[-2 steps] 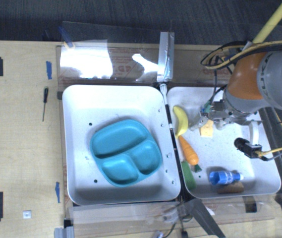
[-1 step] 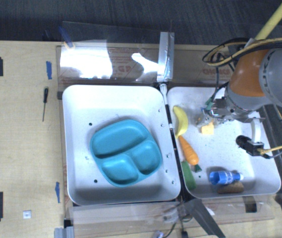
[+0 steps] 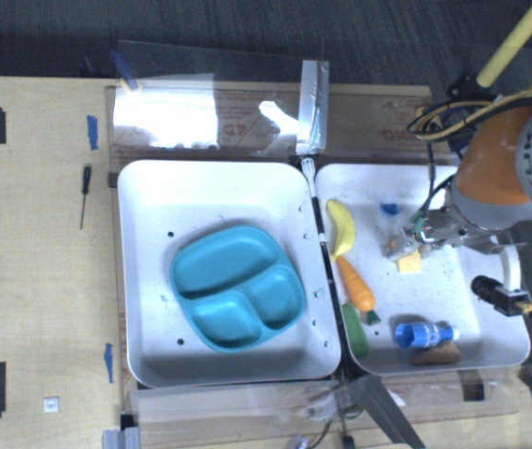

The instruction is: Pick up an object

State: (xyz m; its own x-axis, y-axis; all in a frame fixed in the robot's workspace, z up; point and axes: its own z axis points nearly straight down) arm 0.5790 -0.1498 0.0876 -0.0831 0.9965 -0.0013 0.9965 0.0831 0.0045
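Mostly smooth: glossy curved banana (image 3: 341, 227), tapered carrot (image 3: 357, 285).

Bright even light, glare on plastic sheet (image 3: 191, 110), perhaps slightly soft

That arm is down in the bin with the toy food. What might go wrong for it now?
The hand is low among small pieces near a pale block, so it may close on nothing or only nudge them. The banana, carrot and bottle are round and could roll or slip away. The banana and carrot lie against the bin wall, which leaves little room.
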